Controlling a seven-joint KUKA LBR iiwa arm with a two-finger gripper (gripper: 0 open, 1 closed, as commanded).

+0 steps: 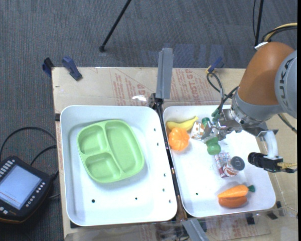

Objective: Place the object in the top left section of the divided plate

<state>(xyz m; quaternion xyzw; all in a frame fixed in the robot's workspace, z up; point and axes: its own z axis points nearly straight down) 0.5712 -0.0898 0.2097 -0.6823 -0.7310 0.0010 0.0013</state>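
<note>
1. Two shallow white bins are seen side by side on the surface (105, 87), which is covered with brown cardboard printed in red.
2. The left bin (75, 195) holds a green divided plate (110, 150), which lies flat and slightly turned. Three sections are seen in the plate: two smaller ones on its left side and one larger one on its right.
3. The right bin (200, 200) holds several toy foods and a can.
4. A yellow banana (182, 123) lies near the top left corner of the right bin, and an orange pepper (178, 139) is seen just below it, touching or nearly touching it.
5. A small green round object (213, 147) is seen near the middle of the right bin, directly under the tool (214, 129). Whether it is touched by the tool cannot be told.
6. A red and white can (227, 164) lies on its side just below and to the right of the green object.
7. An orange carrot (233, 196) with a green stem lies near the lower right corner of the right bin, well apart from the can.
8. The grey arm (266, 84) with its orange band is seen reaching in from the right, with the tool lowered over the upper middle of the right bin. Whether the tool is open or closed cannot be told, as its tip is cluttered.
9. A handheld control screen (15, 187) rests on the floor to the left of the surface.
</note>
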